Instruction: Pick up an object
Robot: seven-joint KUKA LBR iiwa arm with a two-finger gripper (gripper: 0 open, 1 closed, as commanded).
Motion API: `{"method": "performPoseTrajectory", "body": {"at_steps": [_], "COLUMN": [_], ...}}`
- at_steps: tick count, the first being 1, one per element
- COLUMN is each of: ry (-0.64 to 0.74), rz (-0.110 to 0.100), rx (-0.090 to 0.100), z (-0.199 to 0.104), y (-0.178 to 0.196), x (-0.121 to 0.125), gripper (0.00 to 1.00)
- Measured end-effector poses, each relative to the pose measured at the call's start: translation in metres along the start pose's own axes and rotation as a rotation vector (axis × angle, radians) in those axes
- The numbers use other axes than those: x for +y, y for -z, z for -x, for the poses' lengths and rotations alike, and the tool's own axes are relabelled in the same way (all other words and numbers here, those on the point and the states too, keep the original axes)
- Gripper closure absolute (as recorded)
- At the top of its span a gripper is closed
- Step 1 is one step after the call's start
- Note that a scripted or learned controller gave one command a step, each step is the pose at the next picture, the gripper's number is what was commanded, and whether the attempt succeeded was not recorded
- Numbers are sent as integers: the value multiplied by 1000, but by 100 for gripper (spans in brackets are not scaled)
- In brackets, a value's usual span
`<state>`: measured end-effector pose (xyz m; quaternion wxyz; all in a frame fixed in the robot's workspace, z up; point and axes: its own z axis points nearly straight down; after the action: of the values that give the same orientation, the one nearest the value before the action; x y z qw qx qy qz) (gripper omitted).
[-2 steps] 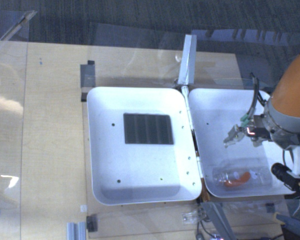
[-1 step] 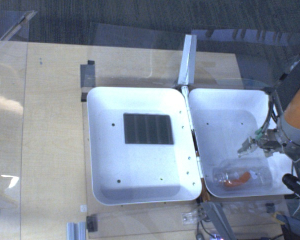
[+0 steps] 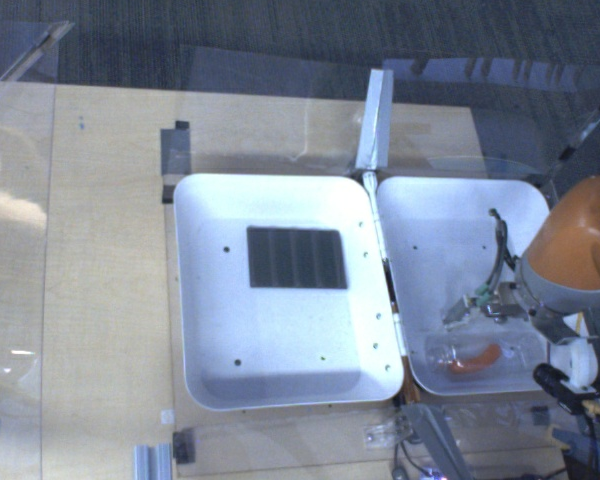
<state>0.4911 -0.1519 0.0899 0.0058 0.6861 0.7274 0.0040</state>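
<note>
A small orange-red object (image 3: 475, 361) lies near the front edge of the right bin (image 3: 430, 218), seemingly inside a clear plastic wrapper or cup. My gripper (image 3: 467, 308) hangs low over the right bin's floor, just behind that object and a little to its left. The grey arm with its orange band (image 3: 580, 248) comes in from the right and covers the bin's right side. I see nothing held at the gripper's tip.
The left bin (image 3: 195, 268) has a dark ribbed rectangle (image 3: 296, 258) in its floor. A metal divider post (image 3: 374, 128) stands behind the seam between the bins. Cables and clamps (image 3: 430, 438) lie along the front edge of the wooden bench.
</note>
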Motion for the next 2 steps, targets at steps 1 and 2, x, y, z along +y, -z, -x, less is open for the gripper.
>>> {"method": "performPoseTrajectory", "body": {"at_steps": [1,2], "ry": [-165,-286], "rz": [-9,-8], "rx": [1,-1], "z": [14,50], "y": [2,107], "x": [55,16], "gripper": [0,0]}}
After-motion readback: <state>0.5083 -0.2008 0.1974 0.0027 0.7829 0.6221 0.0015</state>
